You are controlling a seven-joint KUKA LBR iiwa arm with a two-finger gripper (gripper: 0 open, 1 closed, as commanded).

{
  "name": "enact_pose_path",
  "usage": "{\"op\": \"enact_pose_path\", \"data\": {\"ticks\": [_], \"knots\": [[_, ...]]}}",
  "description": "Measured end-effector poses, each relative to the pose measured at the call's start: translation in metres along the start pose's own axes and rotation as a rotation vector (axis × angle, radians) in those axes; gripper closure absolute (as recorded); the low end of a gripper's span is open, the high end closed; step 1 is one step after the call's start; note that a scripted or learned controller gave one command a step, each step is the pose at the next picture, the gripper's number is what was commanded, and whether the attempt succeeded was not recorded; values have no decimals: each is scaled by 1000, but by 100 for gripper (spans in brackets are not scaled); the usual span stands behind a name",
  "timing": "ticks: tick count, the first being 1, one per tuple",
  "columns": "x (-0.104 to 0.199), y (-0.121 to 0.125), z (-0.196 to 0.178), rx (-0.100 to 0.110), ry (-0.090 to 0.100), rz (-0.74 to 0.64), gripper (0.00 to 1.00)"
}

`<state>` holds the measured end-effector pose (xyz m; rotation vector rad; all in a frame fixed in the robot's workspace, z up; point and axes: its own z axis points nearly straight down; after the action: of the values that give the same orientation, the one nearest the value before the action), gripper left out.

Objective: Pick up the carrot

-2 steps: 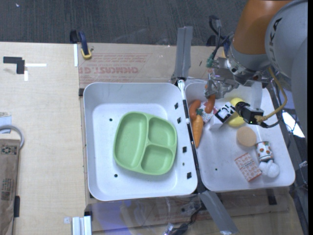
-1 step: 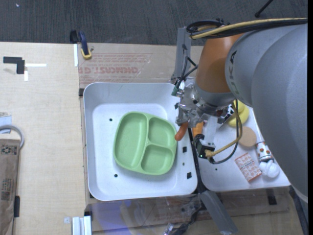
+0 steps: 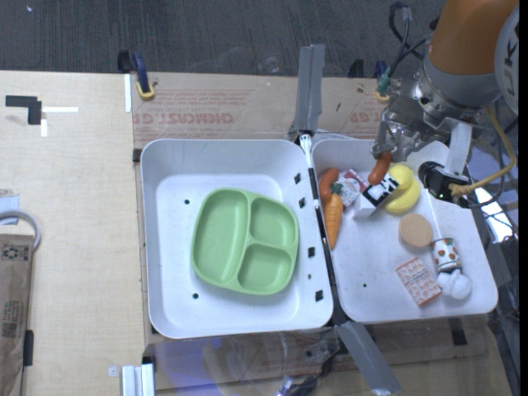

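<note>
A single fixed camera looks down at a slant from above the pale wooden bench (image 3: pixel 66 221), far enough back to take in both shallow white plastic bins (image 3: pixel 157 246) whole. The two-finger gripper (image 3: pixel 394 143) sits toward the upper right, the bins spreading left and below it.

Arm (image 3: pixel 474 31) cut off by top and right edges. Pincer (image 3: pixel 394 143) sits in wrist clutter and cables, too indistinct to read its fingers. Brown paper bag (image 3: pixel 15 304) on the table (image 3: pixel 66 188) cut by left edge; small packet (image 3: pixel 352 186) print illegible.
</note>
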<state>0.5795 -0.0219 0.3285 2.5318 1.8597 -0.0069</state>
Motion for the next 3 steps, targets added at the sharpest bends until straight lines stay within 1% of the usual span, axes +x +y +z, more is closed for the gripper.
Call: {"op": "enact_pose_path", "data": {"ticks": [1,2,3], "knots": [[-52,-77,48,1,1,-406,100],[17,-112,124,1,2,-243,100],[28,-116,139,3,1,-6,100]]}}
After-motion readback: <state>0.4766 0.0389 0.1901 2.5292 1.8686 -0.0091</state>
